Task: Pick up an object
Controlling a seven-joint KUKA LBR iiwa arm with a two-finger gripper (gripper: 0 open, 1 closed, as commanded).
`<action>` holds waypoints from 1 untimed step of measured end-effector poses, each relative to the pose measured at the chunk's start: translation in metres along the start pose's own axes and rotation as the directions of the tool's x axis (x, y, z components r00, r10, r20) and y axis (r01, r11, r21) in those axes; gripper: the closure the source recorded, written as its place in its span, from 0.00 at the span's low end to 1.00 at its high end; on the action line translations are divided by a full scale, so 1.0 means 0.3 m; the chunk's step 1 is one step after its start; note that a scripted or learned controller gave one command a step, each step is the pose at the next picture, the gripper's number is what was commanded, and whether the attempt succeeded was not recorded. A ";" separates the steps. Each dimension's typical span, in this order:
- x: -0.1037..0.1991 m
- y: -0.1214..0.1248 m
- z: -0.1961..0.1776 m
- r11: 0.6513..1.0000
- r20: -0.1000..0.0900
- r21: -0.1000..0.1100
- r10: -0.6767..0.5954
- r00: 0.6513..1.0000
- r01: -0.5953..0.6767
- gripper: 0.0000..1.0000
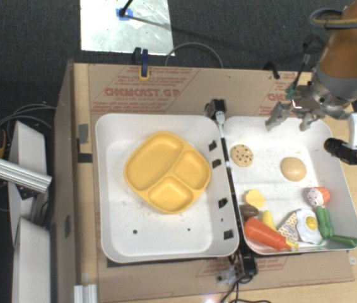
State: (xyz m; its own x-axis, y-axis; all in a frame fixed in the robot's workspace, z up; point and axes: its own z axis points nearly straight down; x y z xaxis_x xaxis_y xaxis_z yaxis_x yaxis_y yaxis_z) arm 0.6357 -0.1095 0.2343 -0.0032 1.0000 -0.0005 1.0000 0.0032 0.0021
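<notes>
Grey jaws (289, 117) spread apart, empty — above right bin's (340, 188) far edge.

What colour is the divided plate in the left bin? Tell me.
Yellow; the three-compartment plastic plate shows clearly in the camera view.

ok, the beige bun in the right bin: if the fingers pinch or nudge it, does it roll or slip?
The bun looks smooth and domed, so a pinch may slide off. It probably has a flat base, so a nudge would likelier slide it than roll it. It sits apart from the cookie, so the gripper has room.
</notes>
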 end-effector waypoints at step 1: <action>-0.273 -0.103 0.248 1.000 0.002 0.007 0.009 1.000 -0.009 0.00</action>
State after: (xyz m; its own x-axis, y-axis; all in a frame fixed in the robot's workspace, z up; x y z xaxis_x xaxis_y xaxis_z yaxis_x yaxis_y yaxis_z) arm 0.6053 -0.1916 0.1600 0.0063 1.0000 -0.0025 1.0000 -0.0063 -0.0052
